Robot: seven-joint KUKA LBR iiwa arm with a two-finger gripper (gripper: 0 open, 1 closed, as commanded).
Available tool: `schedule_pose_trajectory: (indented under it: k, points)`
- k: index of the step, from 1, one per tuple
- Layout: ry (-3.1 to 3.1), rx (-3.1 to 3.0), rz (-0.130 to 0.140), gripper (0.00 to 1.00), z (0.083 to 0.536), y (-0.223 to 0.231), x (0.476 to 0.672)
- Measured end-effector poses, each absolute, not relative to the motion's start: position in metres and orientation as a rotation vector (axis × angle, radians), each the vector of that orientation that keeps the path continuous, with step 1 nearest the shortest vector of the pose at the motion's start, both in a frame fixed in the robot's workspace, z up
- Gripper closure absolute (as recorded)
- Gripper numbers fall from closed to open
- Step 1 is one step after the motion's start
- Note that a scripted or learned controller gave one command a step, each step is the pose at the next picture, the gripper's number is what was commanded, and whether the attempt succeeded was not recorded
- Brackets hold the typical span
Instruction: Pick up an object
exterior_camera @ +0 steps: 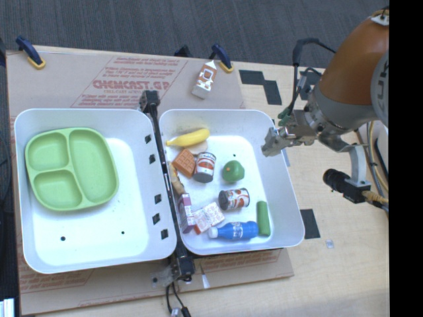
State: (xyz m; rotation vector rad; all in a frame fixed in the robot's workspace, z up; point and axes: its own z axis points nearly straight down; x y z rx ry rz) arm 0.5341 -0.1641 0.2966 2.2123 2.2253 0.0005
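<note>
We record the arm (353, 65) reaching in from the right, its orange band high and its wrist angled down and leftward, so that the gripper (272, 144) sits at the right rim of the right bin (281, 197); whether it is open or closed we cannot tell, and nothing is seen held in it. Contents, listed left to right. Left bin (86, 243): one green divided plate (71, 168), lying flat in the upper left part. Right bin: one yellow banana (188, 138) near the top; one orange packet (185, 163) below it; one dark can (205, 167) just beside the packet; one green apple (232, 171) near the centre; one second can (233, 199) on its side below the apple; small printed packets (201, 215) toward the lower left; one blue bottle (232, 230) lying along the bottom edge; one green cylinder (263, 218) touching the bottle's right end. Outside the bins, on the cardboard sheet (125, 81) behind: one small white bottle (205, 80), tilted. The apple lies nearest the gripper, with bare bin floor between them.
</note>
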Motion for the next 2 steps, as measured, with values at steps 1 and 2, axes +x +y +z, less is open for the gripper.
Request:
schedule_pose_trajectory:
  k: [1, 2]
  points:
    - [2.230, 2.219, -0.005, 1.00, 0.1650, -0.2111, 0.5379]
    - [2.230, 2.217, -0.004, 0.00, 0.1657, -0.2110, 0.5385]
